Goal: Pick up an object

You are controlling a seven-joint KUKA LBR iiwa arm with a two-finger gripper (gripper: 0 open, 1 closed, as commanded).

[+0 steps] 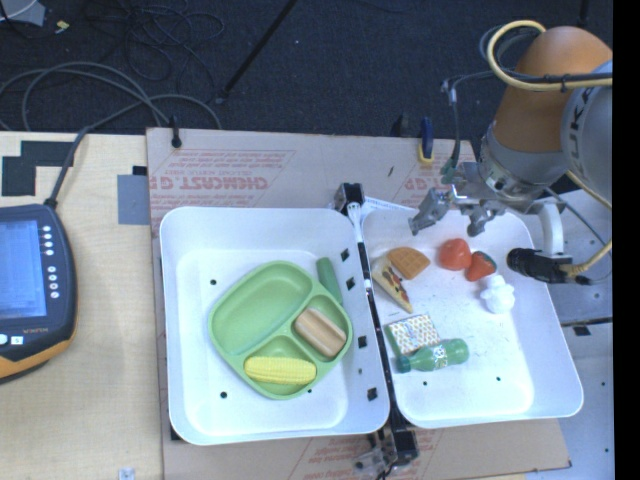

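Note:
In the right bin (545, 388) lie several small things: a brown bun (409, 261), a sandwich wedge (392, 284), a red tomato (454, 254), a strawberry (482, 265), a white lumpy toy (495, 295), a checkered packet (410, 331) and a green bottle (437, 355) on its side. My gripper (453, 218) hangs over the back of this bin, just above and behind the tomato. Its fingers are spread open and nothing sits between them.
The left bin (190, 268) holds a green divided plate (250, 313) with a hot dog (320, 332) and a corn cob (279, 370) in its compartments. A black divider (362, 298) separates the bins. A pendant (28, 273) lies at far left.

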